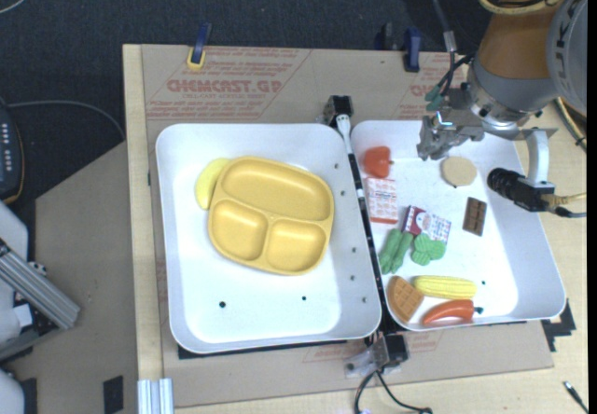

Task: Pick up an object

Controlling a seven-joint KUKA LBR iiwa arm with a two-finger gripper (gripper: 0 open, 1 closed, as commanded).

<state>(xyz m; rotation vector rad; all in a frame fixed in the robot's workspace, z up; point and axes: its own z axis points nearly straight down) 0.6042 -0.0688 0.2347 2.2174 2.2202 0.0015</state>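
My gripper [437,140] hangs over the far part of the right bin [532,263], just left of a round tan cookie [458,172] and right of a red tomato-like piece [377,160]. No object shows in its grasp. Below lie a white-and-red packet [381,200], a colourful small box [426,222], a brown chocolate bar [475,215], green vegetables [395,251], a corn cob [444,286], a red sausage [448,311] and an orange waffle piece [403,297].
The left bin [177,263] holds a yellow divided plate [270,214] with a yellow banana-like piece [207,181] tucked under its far left edge. A black-edged divider [354,188] runs where the two bins meet. Cardboard [261,76] lies beyond the bins.
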